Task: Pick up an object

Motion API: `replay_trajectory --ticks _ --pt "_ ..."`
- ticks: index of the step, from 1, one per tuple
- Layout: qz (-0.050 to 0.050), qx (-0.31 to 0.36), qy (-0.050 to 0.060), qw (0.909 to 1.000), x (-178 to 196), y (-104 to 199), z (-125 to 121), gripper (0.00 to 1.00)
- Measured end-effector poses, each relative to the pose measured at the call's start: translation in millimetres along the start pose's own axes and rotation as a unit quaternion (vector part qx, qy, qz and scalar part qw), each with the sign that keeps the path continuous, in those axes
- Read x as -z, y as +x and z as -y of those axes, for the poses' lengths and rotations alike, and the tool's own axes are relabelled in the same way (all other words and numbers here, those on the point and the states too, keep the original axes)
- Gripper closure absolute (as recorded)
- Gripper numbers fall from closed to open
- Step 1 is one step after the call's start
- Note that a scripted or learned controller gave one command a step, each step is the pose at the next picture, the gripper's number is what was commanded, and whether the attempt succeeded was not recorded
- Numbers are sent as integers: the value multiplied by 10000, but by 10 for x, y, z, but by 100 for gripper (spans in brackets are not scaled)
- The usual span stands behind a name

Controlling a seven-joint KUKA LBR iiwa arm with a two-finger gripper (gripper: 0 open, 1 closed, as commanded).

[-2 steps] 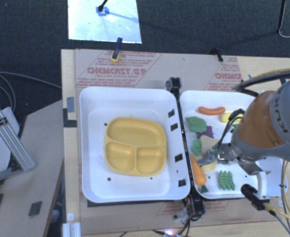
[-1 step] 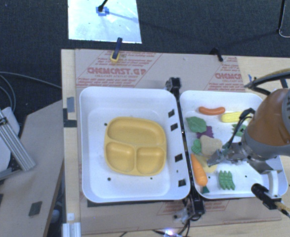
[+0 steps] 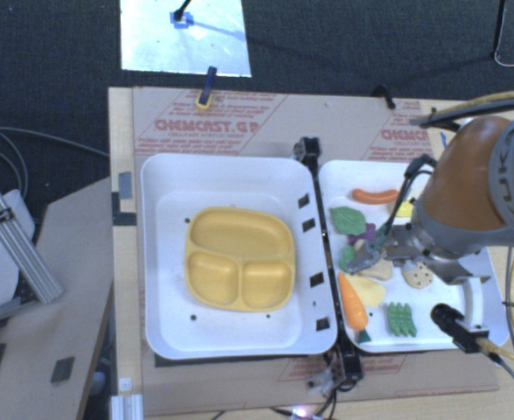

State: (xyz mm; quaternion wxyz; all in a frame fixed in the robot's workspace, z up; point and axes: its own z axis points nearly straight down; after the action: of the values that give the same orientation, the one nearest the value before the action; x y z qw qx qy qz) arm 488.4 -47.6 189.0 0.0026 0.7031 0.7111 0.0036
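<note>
Down in the right bin (image 3: pixel 502 322) my gripper (image 3: pixel 370 254) hung low over the toy food, near that bin's left side, with my orange-banded wrist (image 3: pixel 467 182) rising behind it to the right. Whether the gripper was spread or clenched I could not tell, and I could not make out anything held in it.

Just beneath and beside the gripper lay a small cluster: a green leafy piece (image 3: pixel 348 220), something purple (image 3: pixel 369 232) next to it, and a pale beige piece (image 3: pixel 377 270) at the lower edge. I could not tell whether I touched any of them.

A toy carrot (image 3: pixel 353 303) lay below the cluster along the bin's left wall, its long axis running roughly up and down the view with a slight tilt; its green top pointed toward the near edge and its orange body toward the gripper. An orange sausage (image 3: pixel 375 196) lay above the cluster, its long axis nearly level across the view. A green bean pod piece (image 3: pixel 401 319) sat near the front, right of the carrot, and a spotted cookie (image 3: pixel 417 276) lay just right of the beige piece.

In the left bin (image 3: pixel 165 234) a yellow divided tray (image 3: pixel 239 258) rested about in the middle, well apart from me.
</note>
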Motion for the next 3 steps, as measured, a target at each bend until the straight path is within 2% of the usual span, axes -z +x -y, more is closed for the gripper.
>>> replay_trajectory --ticks 1,2,3 --pt "-6 -4 32 10000 -49 554 6 0" --pt "3 -11 17 10000 59 516 -7 100" --pt "-12 -10 -57 10000 2040 819 -28 100"
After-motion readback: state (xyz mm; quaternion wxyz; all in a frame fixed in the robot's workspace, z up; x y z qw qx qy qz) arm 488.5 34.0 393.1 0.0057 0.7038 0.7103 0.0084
